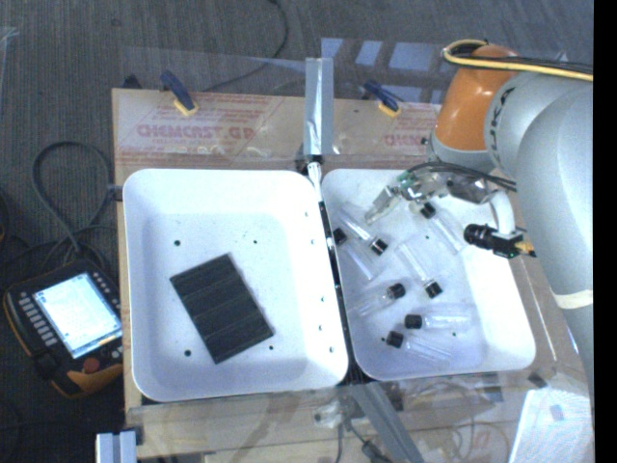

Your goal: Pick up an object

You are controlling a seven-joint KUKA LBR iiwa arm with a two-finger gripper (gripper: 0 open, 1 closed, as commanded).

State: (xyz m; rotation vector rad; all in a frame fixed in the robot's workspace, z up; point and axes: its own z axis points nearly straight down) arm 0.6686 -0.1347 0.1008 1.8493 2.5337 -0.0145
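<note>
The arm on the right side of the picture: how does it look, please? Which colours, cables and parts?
The arm is bulky, rounded, light grey, with an orange band near the top. A yellow and black cable runs over it. A black stub with an orange tip sticks out. The pincer is small, thin and metallic.

Even, diffuse overhead light falls across the bench, leaving both white bins bright and close to washed out, the right bin (501, 340) most of all along its near wall. Shadows stay soft and short, pooling faintly inside the left bin (154, 210) rims. Clear vials (424, 321) nearly vanish against the white floor. Glare streaks the plastic sheet (260, 123) at the bench's far edge. The frame is slightly soft and grainy throughout, and the lit pendant screen (72, 312) is blown out.
</note>
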